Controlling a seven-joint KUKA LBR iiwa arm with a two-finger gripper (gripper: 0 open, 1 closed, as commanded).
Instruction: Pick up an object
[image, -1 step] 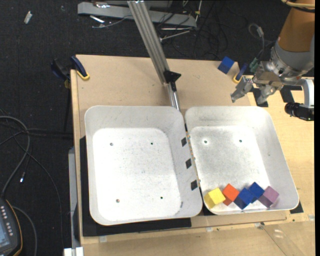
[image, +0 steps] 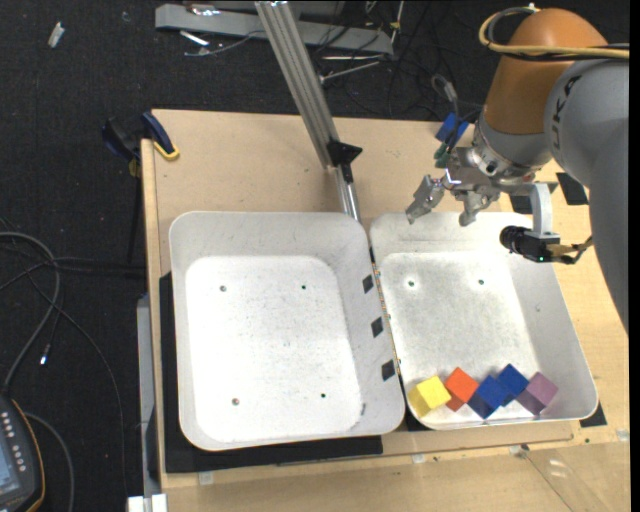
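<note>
The gripper (image: 446, 207) is seen above the far edge of the right bin (image: 560, 310), its fingers spread with nothing between them. Four blocks are lined along that bin's near wall: yellow block (image: 431, 394), orange block (image: 461, 386), blue block (image: 498, 389), purple block (image: 539, 391).

Two bins stand side by side on the bench (image: 250, 165), the left bin (image: 190, 240) and the right bin (image: 560, 320) touching at their inner edges. Four blocks (image: 483, 390) lie in a row along the near wall of the right bin. The gripper (image: 447, 205) hangs over the far edge of the right bin, well apart from the blocks.
</note>
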